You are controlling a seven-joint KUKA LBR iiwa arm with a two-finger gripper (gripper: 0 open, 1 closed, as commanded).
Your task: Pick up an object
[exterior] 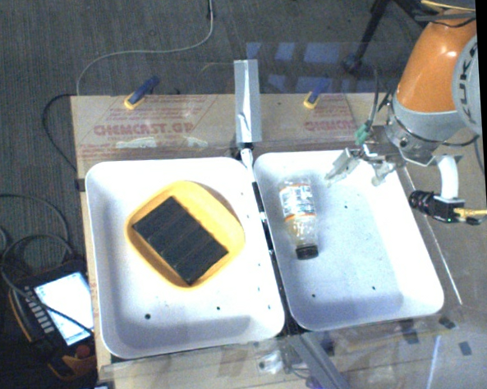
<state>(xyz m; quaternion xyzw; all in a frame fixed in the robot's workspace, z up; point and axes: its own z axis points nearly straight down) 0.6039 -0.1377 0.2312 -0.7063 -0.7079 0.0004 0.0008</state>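
A clear plastic bottle (299, 213) with a dark cap lies on its side in the right bin (372, 280), cap toward the front, near the bin's left wall. A yellow dish (215, 201) holding a black ridged slab (180, 239) rests in the left bin (119, 312). My gripper (359, 165) hangs over the right bin's back right part, to the right of the bottle and apart from it. Its two pale fingers are spread wide with nothing between them.
A metal rail (246, 107) stands at the back between the two bins. Clamps (141, 92) sit on the cardboard backboard behind the bins. The arm's orange and grey wrist (438, 79) looms over the right bin's back right corner.
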